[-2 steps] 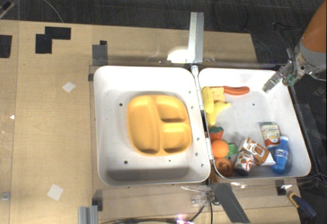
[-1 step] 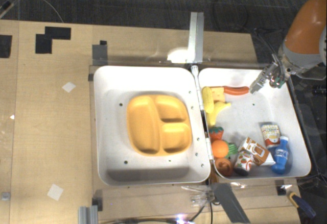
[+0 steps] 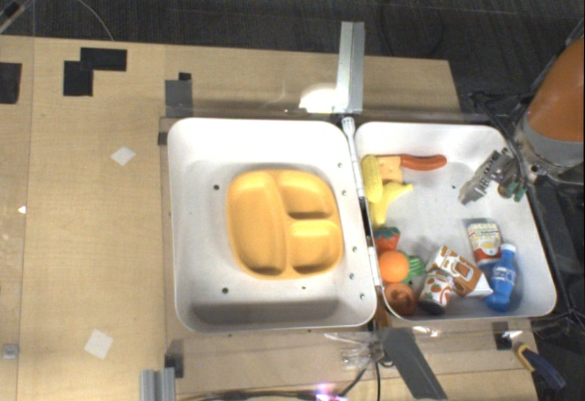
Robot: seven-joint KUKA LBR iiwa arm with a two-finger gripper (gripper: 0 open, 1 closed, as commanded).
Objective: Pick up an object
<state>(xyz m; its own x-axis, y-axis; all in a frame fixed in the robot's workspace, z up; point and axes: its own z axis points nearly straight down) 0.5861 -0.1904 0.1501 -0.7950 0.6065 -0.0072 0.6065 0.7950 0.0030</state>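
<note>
Toy objects (image 3: 430,276) along right bin's (image 3: 457,136) left and front edges; end effector (image 3: 484,180) state unclear.

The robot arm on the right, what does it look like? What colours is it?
The arm is fat and rounded, with a big orange band and a grey ring under it. At its end sits the gripper, made of small silvery-grey metal parts with thin fingers, over the white right bin. Dark cables lie on the floor just behind the arm.
</note>
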